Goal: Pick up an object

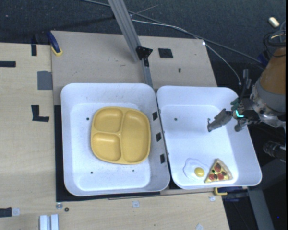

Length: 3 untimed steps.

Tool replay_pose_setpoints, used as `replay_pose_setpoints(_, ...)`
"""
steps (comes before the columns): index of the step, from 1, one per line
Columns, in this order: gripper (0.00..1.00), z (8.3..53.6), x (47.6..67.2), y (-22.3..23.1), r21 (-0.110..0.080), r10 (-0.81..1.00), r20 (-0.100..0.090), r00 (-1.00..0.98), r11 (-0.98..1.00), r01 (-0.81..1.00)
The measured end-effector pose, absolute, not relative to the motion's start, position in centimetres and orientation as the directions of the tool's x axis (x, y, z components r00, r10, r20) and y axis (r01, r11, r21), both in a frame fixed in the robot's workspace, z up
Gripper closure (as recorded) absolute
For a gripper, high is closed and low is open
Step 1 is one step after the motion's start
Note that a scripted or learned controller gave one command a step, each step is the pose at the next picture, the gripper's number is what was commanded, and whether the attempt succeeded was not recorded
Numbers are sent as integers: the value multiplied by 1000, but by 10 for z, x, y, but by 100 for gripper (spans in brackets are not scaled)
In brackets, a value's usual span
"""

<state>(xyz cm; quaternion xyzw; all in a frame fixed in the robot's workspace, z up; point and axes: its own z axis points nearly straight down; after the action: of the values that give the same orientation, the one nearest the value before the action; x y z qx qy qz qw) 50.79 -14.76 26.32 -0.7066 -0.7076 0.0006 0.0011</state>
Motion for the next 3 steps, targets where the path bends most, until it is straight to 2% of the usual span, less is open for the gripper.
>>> replay_pose_setpoints(1, 0, 263, 508, -148, -1, 1000, 0, -2, 2, 1000)
replay_pose_setpoints(3, 0, 146, 507, -137, -7, 1000, 2, -1, 1, 1000)
